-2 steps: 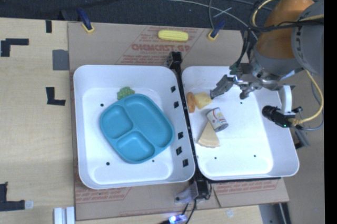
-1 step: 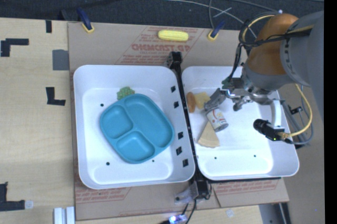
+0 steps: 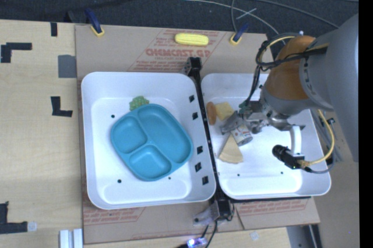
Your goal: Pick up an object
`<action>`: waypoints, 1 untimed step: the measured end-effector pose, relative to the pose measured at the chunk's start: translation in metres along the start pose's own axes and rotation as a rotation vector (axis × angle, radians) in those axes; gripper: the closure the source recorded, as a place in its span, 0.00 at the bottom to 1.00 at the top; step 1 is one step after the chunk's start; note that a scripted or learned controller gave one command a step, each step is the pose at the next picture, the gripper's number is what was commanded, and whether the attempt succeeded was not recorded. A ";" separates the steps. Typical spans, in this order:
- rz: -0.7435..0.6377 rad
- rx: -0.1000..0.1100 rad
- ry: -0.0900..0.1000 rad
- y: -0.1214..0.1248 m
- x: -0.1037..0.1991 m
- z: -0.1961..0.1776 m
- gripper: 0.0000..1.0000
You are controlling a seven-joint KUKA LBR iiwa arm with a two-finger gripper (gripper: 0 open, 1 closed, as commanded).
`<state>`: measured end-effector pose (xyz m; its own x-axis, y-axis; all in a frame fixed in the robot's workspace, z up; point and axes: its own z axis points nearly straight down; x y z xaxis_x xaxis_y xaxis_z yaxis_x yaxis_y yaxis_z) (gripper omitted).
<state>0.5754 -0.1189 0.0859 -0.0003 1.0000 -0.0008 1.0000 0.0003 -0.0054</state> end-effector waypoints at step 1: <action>-0.001 -0.006 0.000 0.001 0.001 0.000 0.00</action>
<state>0.5761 -0.1184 0.0857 -0.0016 1.0000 -0.0003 1.0000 0.0016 0.0006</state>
